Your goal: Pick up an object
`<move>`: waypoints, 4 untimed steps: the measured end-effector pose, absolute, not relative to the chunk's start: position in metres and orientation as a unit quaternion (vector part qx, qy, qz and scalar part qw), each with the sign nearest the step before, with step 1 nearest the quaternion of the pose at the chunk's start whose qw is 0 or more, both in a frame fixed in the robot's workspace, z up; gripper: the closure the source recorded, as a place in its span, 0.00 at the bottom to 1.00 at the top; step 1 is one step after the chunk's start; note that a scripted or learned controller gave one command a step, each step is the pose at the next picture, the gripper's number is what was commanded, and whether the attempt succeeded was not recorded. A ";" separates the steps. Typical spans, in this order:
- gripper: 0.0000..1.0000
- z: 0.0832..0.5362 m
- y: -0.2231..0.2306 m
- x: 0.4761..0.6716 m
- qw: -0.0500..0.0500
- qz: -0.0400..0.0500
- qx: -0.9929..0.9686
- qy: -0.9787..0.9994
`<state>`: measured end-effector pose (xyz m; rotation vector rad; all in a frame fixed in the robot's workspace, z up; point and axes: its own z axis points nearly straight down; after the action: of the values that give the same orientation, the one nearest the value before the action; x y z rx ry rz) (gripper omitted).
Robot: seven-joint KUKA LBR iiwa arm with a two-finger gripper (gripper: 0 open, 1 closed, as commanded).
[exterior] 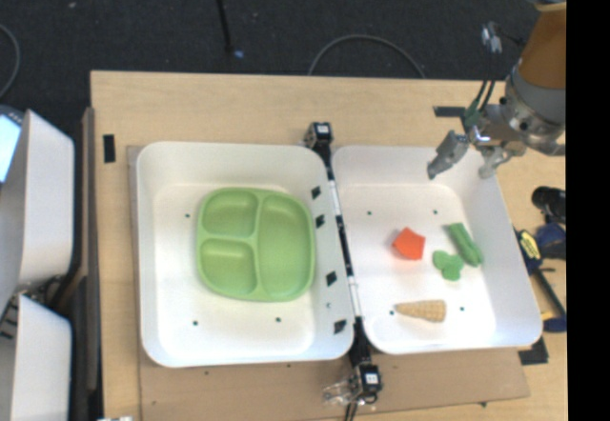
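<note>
Poised above the far right corner of the right bin (505,229), the gripper (469,158), its two grey fingers spread apart with nothing between them, hanging from the grey wrist and orange band of the arm (538,76). Below and slightly left of the fingers, on the bin floor, a small orange-red block (409,244), chunky and angular, with a flat top. Just right of it, almost straight beneath the gripper, a green toy piece (456,252): a straight bar joined to a rounded lobe at its near end, apart from the red block. Nearer the camera still, well below the gripper, a tan cone-shaped item (422,311) lying on its side, pointed end to the left, with a ridged surface like a wafer cone. Far to the gripper's left, in the left bin (157,314), a light green divided plate (255,244) with three compartments, lying flat. Between the bins, a row of small black clips (335,219) along the shared edge. No readable brand, label or writing on any of the objects; too small to make out on the bench fittings.
</note>
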<state>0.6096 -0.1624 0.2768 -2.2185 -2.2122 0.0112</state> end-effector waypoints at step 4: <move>0.00 0.108 -0.161 0.609 0.000 0.001 -0.708 -0.706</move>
<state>0.6095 -0.1609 0.1083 -2.2259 -2.2172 0.0039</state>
